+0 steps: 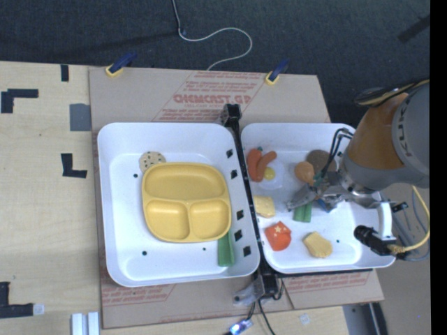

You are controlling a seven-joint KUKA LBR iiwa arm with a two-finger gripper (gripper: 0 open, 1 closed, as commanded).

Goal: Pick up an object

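My gripper (306, 199) is low inside the right bin (349, 260), near its middle, on the grey arm with the orange band (377, 142). A small green block (302, 214) lies just below the gripper, touching or nearly touching it. An orange round piece (304, 171) and a brown piece (318, 159) lie just above the gripper. A red tomato-like piece (278, 236), a yellow chunk (318, 245), a pale yellow piece (264, 206) and red-orange sausages (260, 163) lie around it. I see nothing held.
The left bin (115, 187) holds a yellow divided plate (187, 201), a cookie (151, 160) at the plate's upper left, and a green stick (225, 250) by the divider. A black clip (230, 114) sits where the bins meet. A cable (209, 37) crosses the back.
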